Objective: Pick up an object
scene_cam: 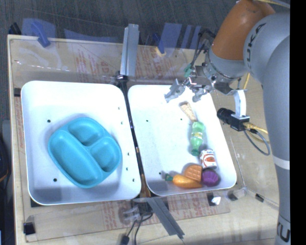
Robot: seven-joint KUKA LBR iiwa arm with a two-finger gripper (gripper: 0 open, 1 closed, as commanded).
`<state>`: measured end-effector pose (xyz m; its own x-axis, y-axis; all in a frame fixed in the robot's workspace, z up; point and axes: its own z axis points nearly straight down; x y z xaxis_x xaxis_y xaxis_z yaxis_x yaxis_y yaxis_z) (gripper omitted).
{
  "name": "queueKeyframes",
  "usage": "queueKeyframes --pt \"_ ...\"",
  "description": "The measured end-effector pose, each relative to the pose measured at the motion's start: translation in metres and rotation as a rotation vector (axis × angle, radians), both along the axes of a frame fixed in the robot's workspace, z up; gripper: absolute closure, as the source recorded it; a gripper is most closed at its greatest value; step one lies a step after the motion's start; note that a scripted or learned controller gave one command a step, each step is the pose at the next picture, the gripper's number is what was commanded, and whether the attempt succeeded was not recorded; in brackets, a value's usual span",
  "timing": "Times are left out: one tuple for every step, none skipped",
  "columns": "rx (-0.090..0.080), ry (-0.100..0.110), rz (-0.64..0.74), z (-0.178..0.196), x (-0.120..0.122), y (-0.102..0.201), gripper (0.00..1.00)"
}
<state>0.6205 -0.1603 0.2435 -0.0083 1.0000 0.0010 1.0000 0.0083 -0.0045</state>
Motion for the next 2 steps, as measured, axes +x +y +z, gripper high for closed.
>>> queueKeyframes --pt "-0.001 -0.001 -0.002 -0.051 -0.061 -0.051 0.00" --pt "0.000 0.000 0.000 -0.153 -0.091 -0.043 0.00"
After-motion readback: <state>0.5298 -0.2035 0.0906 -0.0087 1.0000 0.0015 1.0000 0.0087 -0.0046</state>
